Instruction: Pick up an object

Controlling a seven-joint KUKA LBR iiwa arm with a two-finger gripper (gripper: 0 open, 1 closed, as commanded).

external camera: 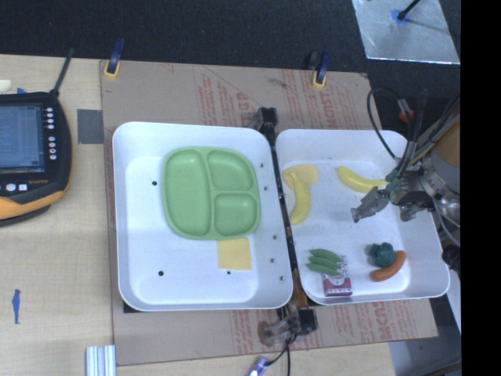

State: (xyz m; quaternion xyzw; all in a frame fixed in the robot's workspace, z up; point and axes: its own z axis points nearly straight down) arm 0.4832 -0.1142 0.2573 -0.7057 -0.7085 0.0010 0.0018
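The right bin (423, 288) carries the candidates for picking. Closest to the jaws (366, 208) is a small yellow banana (358, 180), lying just up and slightly left of the fingertips, its right end reaching toward the grey gripper body; it looks apart from the tips, though the gap is slim. Further left of the jaws lies a paler yellow curved piece (300, 192), possibly a second banana or a peel, hard against the bin's left wall. Below the jaws, toward the near rim, sit a dark teal-green lump (383, 252) and, touching it, an orange-red sausage-shaped toy (391, 267). Down and left of the jaws lies a green pod-like vegetable (324, 259), with a small red-and-white packet (337, 285) just below it.

The jaws point left and slightly down over bare bin floor, with nothing between them. Whether they are spread or pressed together cannot be told: the fingers merge into one dark grey shape.

The arm is cut off at the right, and black cables (391, 139) loop over it, hiding the wrist.

Well left of the jaws, the left bin (133, 272) holds a green divided plate (211, 192) and a yellow square (234, 254) just beneath it. On the tabletop (55, 288) far left rests a teach pendant (31, 159), partly cropped.
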